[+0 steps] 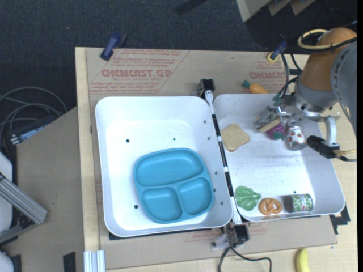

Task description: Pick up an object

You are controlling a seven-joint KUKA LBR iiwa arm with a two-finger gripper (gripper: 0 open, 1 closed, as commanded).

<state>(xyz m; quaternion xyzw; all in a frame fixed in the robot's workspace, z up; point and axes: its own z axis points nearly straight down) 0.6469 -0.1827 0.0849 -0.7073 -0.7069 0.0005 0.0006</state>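
The pincer [271, 119] hangs low over a purple toy [278, 131] in the right bin [323, 180], likely lining up a grab; its grip I cannot tell.

A light-blue divided tray [172, 184] lay in the white left bin [113, 152]; the white right bin [317, 180] held a tan bread slice [234, 137], a green leaf [247, 198], an orange-brown pretzel [270, 207] and a green-labelled can [299, 203], on a tabletop [170, 72] of brown board with red lettering.
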